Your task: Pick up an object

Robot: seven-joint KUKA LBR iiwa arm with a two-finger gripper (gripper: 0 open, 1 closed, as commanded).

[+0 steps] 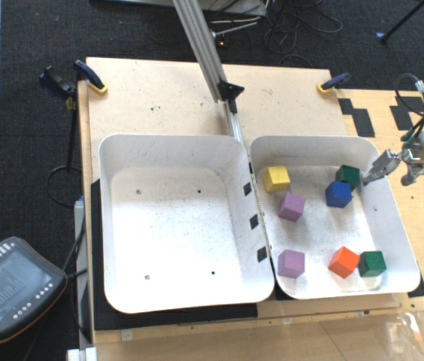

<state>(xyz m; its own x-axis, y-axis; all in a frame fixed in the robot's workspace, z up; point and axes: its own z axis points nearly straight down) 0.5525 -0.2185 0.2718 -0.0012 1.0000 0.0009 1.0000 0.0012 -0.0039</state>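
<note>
Seven small cubes lie in the right bin [392, 224], and any one of them would serve the task. A yellow cube [277, 178] sits near the divider, with a purple cube [292, 206] just below it and a second purple cube [292, 263] lower down. A blue cube [338, 194] lies touching or nearly touching a dark green cube [348, 175] toward the bin's far right wall. An orange cube [343, 262] and a bright green cube [372, 263] sit side by side at the near right corner. The left bin [122, 156] holds none of them.

The gripper [381, 168] hangs at the right bin's right rim, close to the dark green cube, with nothing visibly between its fingers; how wide it stands I cannot tell at this size and angle.

By their look the cubes are light, rigid blocks with flat, smooth faces, so they should not deform under a pinch but could skid or twist if caught on an edge. I judge the best hold to be square across two opposite flat faces, near mid-height. The yellow and the two purple cubes stand apart from neighbours, leaving room for fingers on both sides. The dark green one is nearest, yet the blue cube and the bin wall crowd it, which may block a finger
</note>
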